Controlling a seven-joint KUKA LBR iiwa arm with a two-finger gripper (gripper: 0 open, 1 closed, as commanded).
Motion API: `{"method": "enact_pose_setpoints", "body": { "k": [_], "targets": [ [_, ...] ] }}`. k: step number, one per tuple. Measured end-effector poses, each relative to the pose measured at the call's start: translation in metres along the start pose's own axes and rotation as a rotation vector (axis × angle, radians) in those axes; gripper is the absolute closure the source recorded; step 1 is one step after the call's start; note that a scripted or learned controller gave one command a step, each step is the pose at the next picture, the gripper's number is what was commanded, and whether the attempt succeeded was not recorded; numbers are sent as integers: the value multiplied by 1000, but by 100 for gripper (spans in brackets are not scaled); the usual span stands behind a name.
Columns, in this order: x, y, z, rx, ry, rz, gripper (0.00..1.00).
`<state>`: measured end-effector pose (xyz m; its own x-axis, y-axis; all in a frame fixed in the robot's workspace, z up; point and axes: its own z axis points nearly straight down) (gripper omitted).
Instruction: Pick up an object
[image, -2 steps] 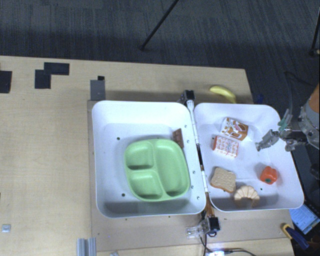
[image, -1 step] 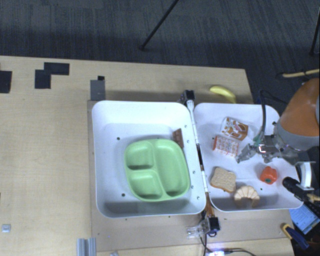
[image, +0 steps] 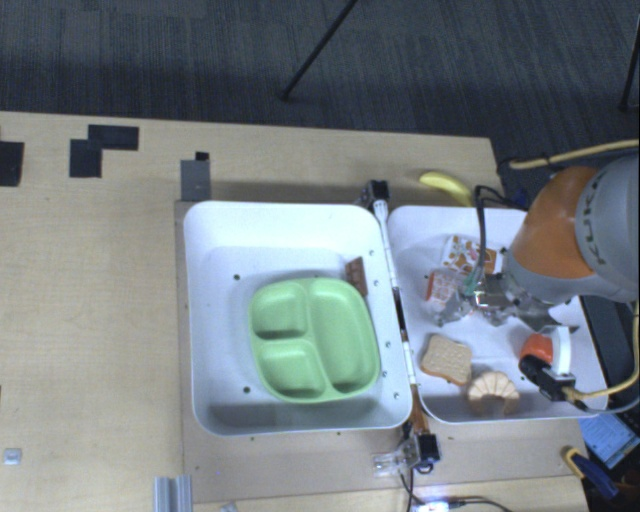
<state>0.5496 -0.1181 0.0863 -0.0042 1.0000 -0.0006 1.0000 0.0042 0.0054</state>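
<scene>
My gripper (image: 458, 298) reaches into the right bin (image: 430, 225) from the right and is low over the bin's middle. A small red and white packet (image: 439, 285) lies right at its tip; whether they touch is unclear. A colourful snack packet (image: 463, 254) sits just behind the gripper. A slice of toast (image: 446, 359) and a tan bread roll (image: 493, 390) lie in front of it, near the bin's front wall. An orange-red item (image: 538, 348) rests under the arm's wrist at the right.
The left bin (image: 215, 400) holds a green divided tray (image: 313, 338) with a small brown piece (image: 355, 271) at its far right corner. A yellow banana (image: 446, 184) lies on the bench behind the right bin. Cables run along the bins' divider and right side.
</scene>
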Motion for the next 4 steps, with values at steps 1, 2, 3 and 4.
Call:
{"method": "enact_pose_setpoints", "body": {
  "k": [1, 2, 3, 4],
  "targets": [
    [0, 2, -12, -5, 0, 0, 100],
    [-83, 88, -52, -1, -2, -1, 100],
    [-82, 88, -52, 1, -1, -2, 0],
    [-45, 59, -4, -11, -3, -2, 0]
  ]
}}
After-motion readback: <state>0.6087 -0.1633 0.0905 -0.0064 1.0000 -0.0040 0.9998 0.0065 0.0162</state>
